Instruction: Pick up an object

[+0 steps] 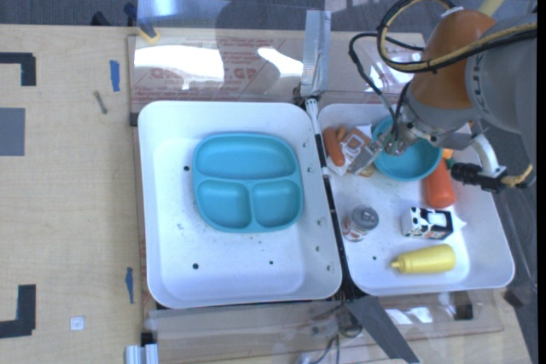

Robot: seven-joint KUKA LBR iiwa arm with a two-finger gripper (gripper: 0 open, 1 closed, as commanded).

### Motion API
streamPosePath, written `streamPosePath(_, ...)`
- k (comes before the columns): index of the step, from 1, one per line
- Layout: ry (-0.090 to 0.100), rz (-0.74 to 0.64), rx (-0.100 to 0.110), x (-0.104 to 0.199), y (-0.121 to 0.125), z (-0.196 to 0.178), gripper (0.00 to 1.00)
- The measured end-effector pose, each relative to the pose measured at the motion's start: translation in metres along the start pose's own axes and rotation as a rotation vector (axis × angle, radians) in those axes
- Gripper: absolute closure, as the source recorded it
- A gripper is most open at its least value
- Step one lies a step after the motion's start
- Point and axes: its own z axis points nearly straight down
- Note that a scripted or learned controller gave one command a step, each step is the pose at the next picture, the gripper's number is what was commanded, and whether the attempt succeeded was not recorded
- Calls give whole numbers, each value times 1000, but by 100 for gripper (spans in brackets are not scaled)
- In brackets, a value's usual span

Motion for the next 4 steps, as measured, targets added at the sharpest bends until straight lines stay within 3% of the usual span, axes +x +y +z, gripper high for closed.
streamPosePath(1, 1, 0, 0, 0, 0, 0, 0)
streamPosePath(2, 13, -90, 17, -10, 12, 1, 0)
streamPosePath(3, 12, -109, 19, -12, 14, 1, 0)
streamPosePath(4, 10, -103, 5, 4, -42, 5, 0)
